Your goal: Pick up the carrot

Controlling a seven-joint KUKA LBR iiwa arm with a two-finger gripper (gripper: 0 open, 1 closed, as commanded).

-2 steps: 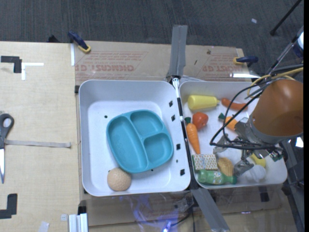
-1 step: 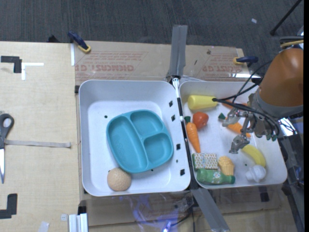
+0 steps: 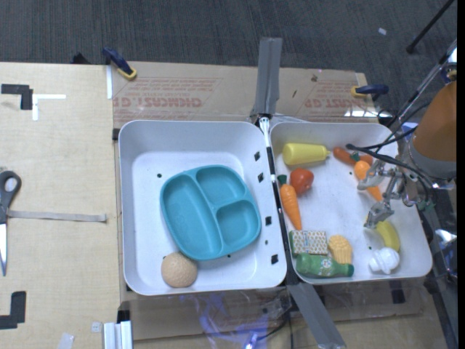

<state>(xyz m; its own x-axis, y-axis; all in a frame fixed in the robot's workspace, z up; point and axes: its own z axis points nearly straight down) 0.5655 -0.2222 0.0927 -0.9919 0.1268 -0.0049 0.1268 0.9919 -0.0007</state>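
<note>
Jaws: state cannot be told; they hang at the end of the arm (image 3: 436,133) over the right half of the right bin (image 3: 330,126), among dark cables.

Item count, largest first:
- Surface (image 3: 58,267): one, light wood, with a sheet of cardboard (image 3: 182,93) under the bins.
- White bins: two, side by side. The left bin (image 3: 138,151) touches the right bin along a shared edge.
- Blue divided plate (image 3: 211,213): one, three compartments, in the left bin.
- Scissors (image 3: 6,195): one pair, at the left edge of the surface.
- Blue clamps: two, one (image 3: 120,62) on the far left corner of the cardboard and the other (image 3: 370,90) on the far right.
- Yellow piece (image 3: 305,153): one, far end of the right bin.
- Carrot (image 3: 290,203): one, orange with a green top, lying along the left wall of the right bin, just beside the tomato (image 3: 301,180). It is apart from the jaws, on their left in the view.
- Banana (image 3: 389,235): one, just nearer the camera than the jaws.
- Tan ball (image 3: 179,270): one, in the near corner of the left bin, touching the plate.
- Corn cob (image 3: 340,249): one, near end of the right bin.
</note>
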